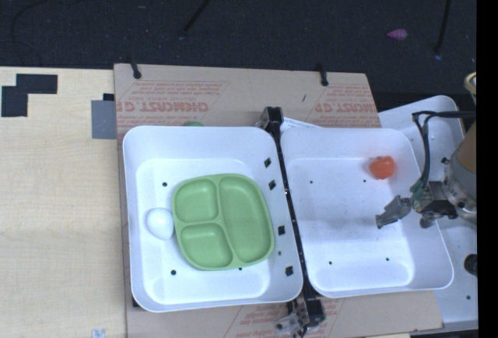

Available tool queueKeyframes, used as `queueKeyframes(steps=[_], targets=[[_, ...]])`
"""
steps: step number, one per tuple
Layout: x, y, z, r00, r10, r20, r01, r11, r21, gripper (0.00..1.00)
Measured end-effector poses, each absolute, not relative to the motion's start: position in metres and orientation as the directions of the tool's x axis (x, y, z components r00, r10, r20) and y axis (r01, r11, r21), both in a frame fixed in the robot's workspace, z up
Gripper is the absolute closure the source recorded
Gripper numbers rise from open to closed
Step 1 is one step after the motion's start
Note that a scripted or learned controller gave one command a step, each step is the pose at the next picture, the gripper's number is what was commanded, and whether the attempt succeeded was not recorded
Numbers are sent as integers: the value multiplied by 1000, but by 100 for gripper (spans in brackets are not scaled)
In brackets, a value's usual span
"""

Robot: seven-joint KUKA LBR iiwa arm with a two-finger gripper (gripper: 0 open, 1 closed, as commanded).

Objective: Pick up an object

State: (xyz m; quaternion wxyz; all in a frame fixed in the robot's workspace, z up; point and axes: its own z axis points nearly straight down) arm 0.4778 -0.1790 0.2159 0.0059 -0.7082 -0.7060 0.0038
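Your hand (391, 213) hangs over the right white plastic bin (354, 282), fingers unreadable, so I cannot tell their state. The small orange round object (381, 167) lies near that bin's far-right corner.

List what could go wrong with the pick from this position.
1. The claw sits low at the right bin's right side, apart from the orange ball near the far wall; a straight close would likely catch nothing.
2. The ball is round and may roll away if nudged.
3. The ball lies close to the bin wall, so a finger might strike the wall on approach.
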Motion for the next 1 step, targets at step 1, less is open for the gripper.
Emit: queueKeyframes(steps=[1], targets=[[480, -179, 222, 0, 1000, 1, 1000, 0, -4, 0]])
